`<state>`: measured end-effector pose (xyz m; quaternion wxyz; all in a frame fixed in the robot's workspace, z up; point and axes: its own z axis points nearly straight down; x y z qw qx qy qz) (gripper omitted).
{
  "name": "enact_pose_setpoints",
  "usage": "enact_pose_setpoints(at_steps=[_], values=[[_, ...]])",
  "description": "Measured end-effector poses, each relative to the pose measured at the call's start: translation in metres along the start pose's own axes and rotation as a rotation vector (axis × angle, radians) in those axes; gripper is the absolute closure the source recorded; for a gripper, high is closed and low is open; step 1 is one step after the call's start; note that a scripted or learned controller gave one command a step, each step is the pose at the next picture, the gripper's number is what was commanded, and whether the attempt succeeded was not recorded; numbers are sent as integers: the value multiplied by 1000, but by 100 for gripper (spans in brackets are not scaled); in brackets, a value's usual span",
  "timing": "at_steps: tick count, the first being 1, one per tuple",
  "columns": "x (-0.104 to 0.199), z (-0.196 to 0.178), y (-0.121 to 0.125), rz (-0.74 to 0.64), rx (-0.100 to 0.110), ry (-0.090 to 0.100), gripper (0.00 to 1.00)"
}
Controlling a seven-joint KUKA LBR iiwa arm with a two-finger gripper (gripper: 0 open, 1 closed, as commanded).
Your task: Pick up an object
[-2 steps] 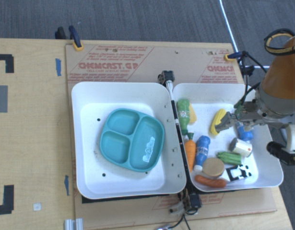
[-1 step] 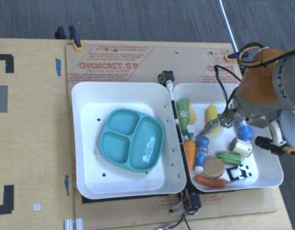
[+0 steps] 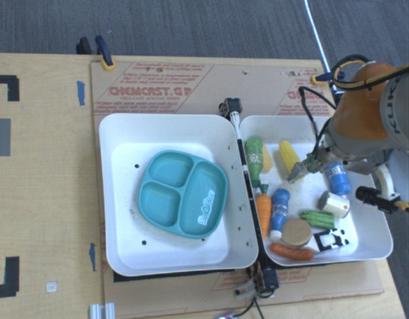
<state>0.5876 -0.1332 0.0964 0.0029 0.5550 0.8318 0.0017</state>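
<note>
The task is standing at its early stage, judging by how things are lying: nothing is being lifted, and every object is resting on the floor of the right bin [image 3: 378, 243].

The gripper [image 3: 300, 171] is hanging low over the far half of that bin, its tip just beside the near end of the corn cob [image 3: 287, 155]. No object is showing in its grasp. From this slant, whether it is spread or closed cannot be told.

The candidates are crowding the right bin. A green bottle [image 3: 255, 157] is lying along the bin's left wall. A carrot [image 3: 264, 211] and a blue bottle [image 3: 280, 208] are lying nearer the front. A brown disc [image 3: 296, 231] and a sausage [image 3: 292, 251] are sitting at the front edge. A white cup [image 3: 337, 206] is lying near the right side, partly under the arm.

The left bin [image 3: 118, 178] is carrying a teal divided plate [image 3: 183, 193].

What is left seems to be the whole grasp. The gripper needs to settle on one object, likely the corn cob, close on it and raise it clear of the bin.
</note>
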Motion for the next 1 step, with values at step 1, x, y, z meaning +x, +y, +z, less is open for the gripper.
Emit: enact_pose_setpoints(at_steps=[1], values=[[78, -89, -7, 400, 5, 2, 100]])
